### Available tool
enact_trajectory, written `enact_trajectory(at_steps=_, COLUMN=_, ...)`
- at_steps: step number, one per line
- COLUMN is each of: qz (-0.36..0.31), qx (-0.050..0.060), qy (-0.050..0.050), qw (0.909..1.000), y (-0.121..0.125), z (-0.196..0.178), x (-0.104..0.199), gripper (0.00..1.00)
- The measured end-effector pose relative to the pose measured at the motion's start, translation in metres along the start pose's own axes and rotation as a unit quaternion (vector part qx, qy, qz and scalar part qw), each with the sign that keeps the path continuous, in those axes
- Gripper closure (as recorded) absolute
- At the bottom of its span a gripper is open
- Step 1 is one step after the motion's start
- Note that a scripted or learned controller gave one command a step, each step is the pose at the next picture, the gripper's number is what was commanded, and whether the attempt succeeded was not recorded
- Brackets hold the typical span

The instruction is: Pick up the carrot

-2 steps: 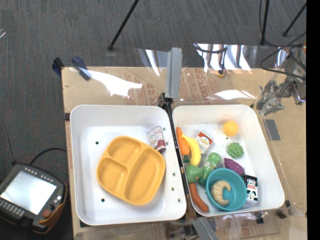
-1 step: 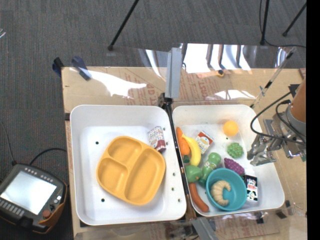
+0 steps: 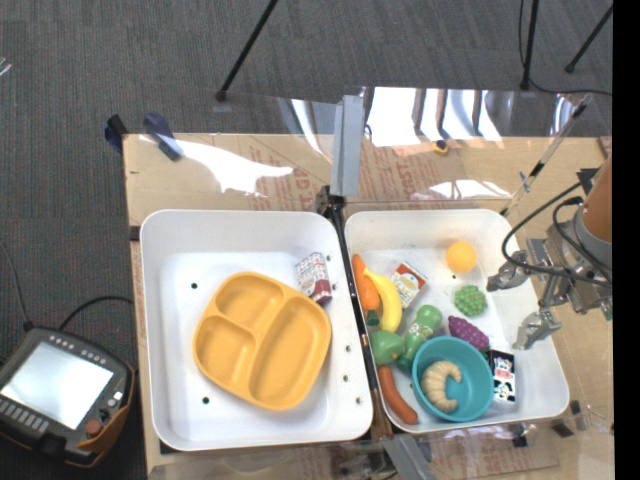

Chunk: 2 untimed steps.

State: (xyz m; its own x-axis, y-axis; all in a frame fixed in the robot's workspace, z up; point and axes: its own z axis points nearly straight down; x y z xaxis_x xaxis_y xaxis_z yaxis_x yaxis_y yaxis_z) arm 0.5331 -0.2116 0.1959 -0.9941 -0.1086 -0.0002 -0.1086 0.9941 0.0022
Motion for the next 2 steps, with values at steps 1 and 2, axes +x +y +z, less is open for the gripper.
enact_trajectory(at_steps=1, qz=0.04, qx=0.0, qy=0.0, qw=0.9992, y=-0.002, z=0.085, x=-0.049, gripper=0.0)
enact_trajectory(at_steps=2, qz=0.139, qx=0.0, qy=-0.002, qw=0.9902, y=-0.012, z=0.107, x=-0.112, gripper=0.0)
